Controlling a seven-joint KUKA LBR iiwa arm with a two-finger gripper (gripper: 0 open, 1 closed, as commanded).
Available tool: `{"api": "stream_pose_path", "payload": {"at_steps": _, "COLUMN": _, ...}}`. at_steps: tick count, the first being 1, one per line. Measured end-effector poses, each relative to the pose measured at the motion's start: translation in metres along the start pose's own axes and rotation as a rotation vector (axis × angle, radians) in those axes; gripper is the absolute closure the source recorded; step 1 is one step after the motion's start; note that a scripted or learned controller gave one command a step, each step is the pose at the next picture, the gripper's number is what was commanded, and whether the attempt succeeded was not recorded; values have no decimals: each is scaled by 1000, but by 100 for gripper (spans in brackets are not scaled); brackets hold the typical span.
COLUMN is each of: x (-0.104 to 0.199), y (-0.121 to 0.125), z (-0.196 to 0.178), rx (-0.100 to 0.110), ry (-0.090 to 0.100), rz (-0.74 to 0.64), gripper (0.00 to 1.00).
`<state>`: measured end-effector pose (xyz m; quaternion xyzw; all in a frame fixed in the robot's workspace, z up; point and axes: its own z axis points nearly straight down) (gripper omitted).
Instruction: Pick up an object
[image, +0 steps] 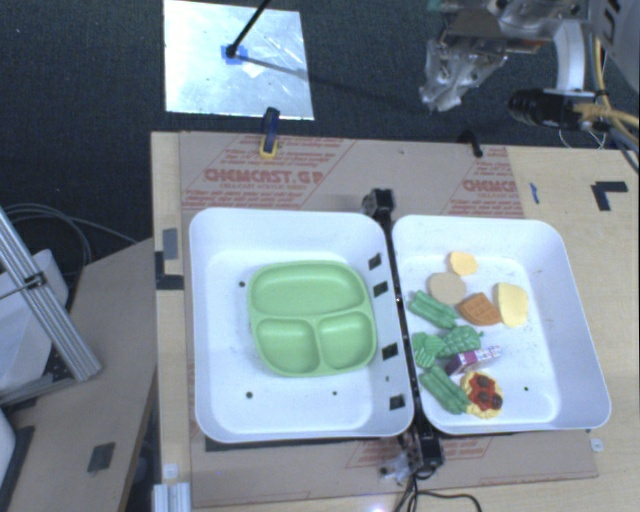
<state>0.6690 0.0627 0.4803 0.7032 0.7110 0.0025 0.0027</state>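
Two bins, left (215, 300) and right (560, 330): white, black clips along the shared edge. Divided tray (310, 318) in left bin: pale green. Right bin items: small round piece (463, 263) yellow; oval piece (446, 288) tan; wedge (513, 304) pale yellow; ridged piece (479, 309) orange-brown; several pods (431, 309) dark green; slice (484, 393) yellow with red spots. Bench (250, 175): light brown board with red printed lettering. Floor sheet (240, 60): silvery grey, blue patch. End effector (455, 75): grey metal.
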Motion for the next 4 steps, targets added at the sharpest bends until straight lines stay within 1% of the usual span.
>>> {"api": "stream_pose_path", "payload": {"at_steps": 1, "x": 47, "y": -4, "z": 196, "rx": 21, "ry": 0, "rz": 3, "gripper": 100}}
{"api": "stream_pose_path", "payload": {"at_steps": 2, "x": 62, "y": 0, "z": -67, "rx": -14, "ry": 4, "rz": 4, "gripper": 100}}
{"api": "stream_pose_path", "payload": {"at_steps": 3, "x": 99, "y": -3, "z": 193, "rx": 21, "ry": -2, "rz": 4, "gripper": 100}}
{"api": "stream_pose_path", "payload": {"at_steps": 4, "x": 98, "y": -1, "z": 182, "rx": 6, "ry": 1, "rz": 5, "gripper": 0}}
